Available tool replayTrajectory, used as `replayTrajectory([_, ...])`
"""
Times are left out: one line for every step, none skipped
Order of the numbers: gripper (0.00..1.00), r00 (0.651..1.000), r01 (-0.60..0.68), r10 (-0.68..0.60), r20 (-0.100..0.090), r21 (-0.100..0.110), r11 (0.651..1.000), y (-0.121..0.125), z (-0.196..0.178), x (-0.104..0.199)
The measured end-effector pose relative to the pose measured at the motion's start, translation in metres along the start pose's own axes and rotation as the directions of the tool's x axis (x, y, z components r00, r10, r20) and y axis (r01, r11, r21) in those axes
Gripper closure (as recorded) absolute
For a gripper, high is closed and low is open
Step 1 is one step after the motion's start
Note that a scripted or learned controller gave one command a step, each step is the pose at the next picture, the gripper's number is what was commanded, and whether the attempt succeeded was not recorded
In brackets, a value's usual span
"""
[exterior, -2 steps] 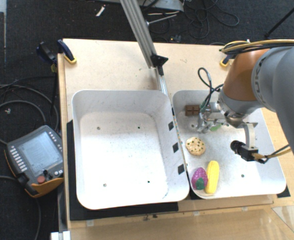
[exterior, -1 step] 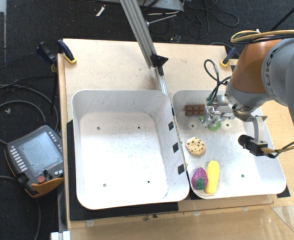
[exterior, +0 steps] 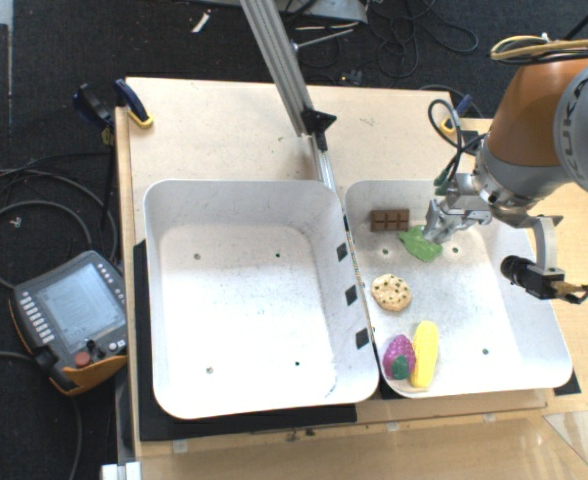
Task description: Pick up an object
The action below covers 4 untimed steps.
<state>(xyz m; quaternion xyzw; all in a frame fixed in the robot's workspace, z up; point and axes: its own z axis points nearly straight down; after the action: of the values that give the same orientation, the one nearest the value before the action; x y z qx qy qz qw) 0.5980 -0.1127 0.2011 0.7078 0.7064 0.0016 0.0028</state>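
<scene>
Right bin (exterior: 519,353), claw (exterior: 436,230) at green object (exterior: 421,245)

In the right-hand shallow white bin (exterior: 534,353) you have five small objects to choose from. Near its far edge a flat brown chocolate-bar piece (exterior: 388,220) lies level, and just to its right a flat green leaf-shaped piece (exterior: 421,245) lies directly under the tip of the arm's gripper (exterior: 440,224). Toward the middle a round tan cookie with dark chips (exterior: 391,292) lies flat, and at the near edge a pink-and-green strawberry-like piece (exterior: 400,356) touches a yellow corn cob (exterior: 425,353) lying lengthwise beside it.
</scene>
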Motion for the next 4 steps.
replayTrajectory([1.0,1.0,0.003,-0.003,0.0,0.0,1.0,0.0,-0.044,-0.004])
replayTrajectory([1.0,1.0,0.004,-0.004,-0.001,0.001,1.0,0.001,-0.071,-0.004])
replayTrajectory([1.0,1.0,0.01,-0.01,-0.004,0.006,1.0,-0.003,-0.075,0.053])
replayTrajectory([1.0,1.0,0.01,-0.01,-0.003,0.005,1.0,0.005,-0.073,0.103])
